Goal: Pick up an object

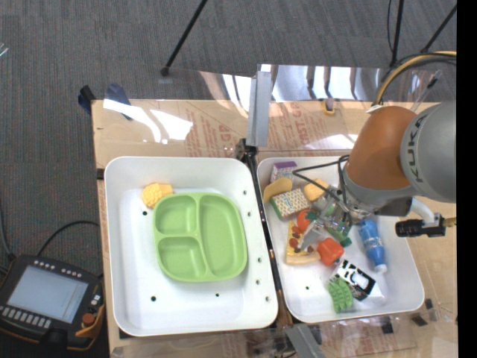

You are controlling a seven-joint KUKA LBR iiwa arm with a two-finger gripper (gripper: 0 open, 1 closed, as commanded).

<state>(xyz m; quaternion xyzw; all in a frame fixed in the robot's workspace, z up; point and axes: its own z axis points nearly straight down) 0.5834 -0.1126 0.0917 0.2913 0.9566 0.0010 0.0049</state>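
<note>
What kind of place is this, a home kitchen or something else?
Most likely a robotics lab, not a kitchen: a KUKA arm reaches over two white bins of toy food, a teach pendant lies on the carpet, and tripod legs stand behind the bench.

Grey arm [440,155], orange band, dark KUKA lettering, metallic tool [326,226].

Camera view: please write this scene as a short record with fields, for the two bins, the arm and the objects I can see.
left bin: holds a green divided plate and a small yellow object beside the plate's far-left corner
right bin: holds a pile of small items, among them a blue bottle, an orange-red piece and a green toy
arm: reaches in from the right, over the right bin
gripper: low, among the pile
grip: cannot tell
</note>
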